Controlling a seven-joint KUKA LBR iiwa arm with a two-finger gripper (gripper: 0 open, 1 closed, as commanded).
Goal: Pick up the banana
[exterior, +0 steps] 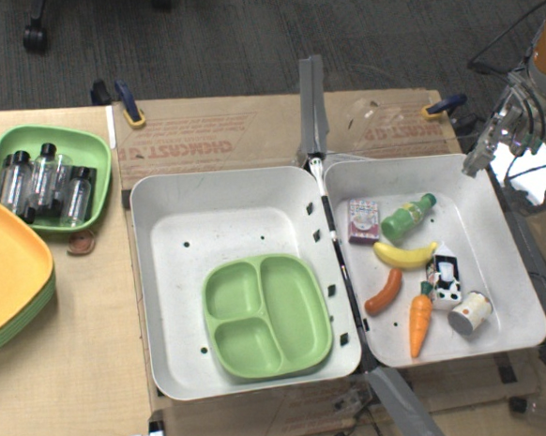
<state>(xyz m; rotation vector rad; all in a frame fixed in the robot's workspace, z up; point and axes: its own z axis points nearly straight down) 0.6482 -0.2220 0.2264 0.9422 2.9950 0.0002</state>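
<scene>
In the right bin (508, 330), the banana (406, 254) lies just beyond the carrot (418, 325) and sausage (383, 291), below the green bottle (408, 216). It looks light, smooth and curved; its middle seems the best hold. Farther off, the claw (480, 157) hangs over the bin's far corner, open or shut I cannot tell.

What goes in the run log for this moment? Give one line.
phase: pre-grasp | gripper: above right bin's far right corner | banana: in right bin, untouched, between bottle and carrot

Banana (406, 254) in right bin (501, 241) between green bottle (408, 217) and sausage (383, 291), tool (482, 152) above bin's far corner
</scene>
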